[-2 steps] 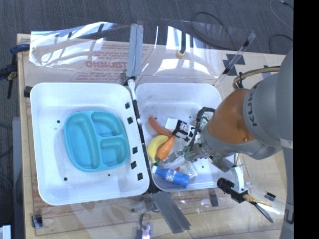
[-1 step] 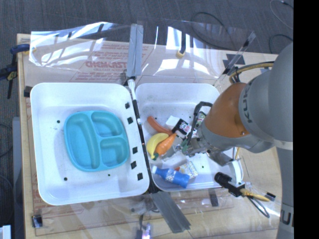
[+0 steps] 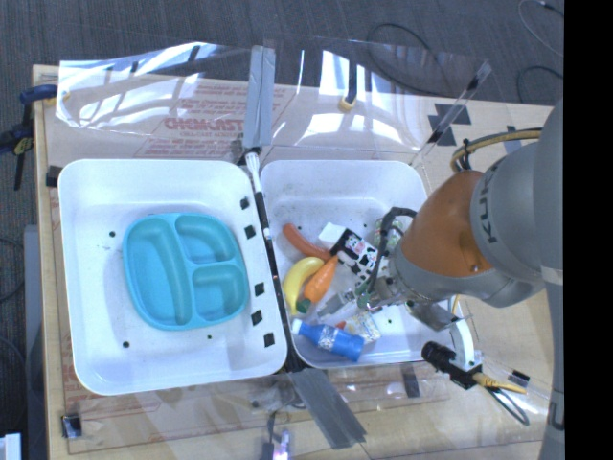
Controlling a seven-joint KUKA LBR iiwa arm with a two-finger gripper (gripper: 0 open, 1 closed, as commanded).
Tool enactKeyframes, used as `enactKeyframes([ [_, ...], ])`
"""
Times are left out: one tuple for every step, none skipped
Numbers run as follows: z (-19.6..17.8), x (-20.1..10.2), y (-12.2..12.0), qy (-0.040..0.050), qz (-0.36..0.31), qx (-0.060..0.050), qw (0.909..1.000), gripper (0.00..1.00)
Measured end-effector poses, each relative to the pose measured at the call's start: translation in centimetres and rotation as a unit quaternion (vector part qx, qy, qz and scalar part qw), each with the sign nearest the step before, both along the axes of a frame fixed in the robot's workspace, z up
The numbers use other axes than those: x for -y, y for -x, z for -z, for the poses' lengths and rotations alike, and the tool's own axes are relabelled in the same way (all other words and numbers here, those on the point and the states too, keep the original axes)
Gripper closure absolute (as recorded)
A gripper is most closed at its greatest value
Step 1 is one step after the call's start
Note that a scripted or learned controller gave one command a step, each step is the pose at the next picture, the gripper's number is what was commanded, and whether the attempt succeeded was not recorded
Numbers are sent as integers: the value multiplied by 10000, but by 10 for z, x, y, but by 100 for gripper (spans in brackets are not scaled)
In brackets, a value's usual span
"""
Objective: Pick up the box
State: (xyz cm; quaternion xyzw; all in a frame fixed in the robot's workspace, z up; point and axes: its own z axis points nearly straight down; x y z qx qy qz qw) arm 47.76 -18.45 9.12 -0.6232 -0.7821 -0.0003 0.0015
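Your gripper (image 3: 369, 290) is down in the right bin (image 3: 316, 185), and you can't tell from here how wide it stands or whether it has anything. The box (image 3: 347, 242), white with a black patterned end, lies just left of it, touching the carrot (image 3: 321, 278) beside the banana (image 3: 299, 281).

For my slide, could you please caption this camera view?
Arm reaching into right bin of clutter; blue tray in left bin.
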Motion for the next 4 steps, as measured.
enactKeyframes([
  [1,-20,1,-2,-160,-11,9999,0],
  [-2,-19,1,10,-86,2,10000,0],
  [0,-19,1,6,3,1,10000,0],
  [-17,-25,1,11,-467,7,9989,0],
])
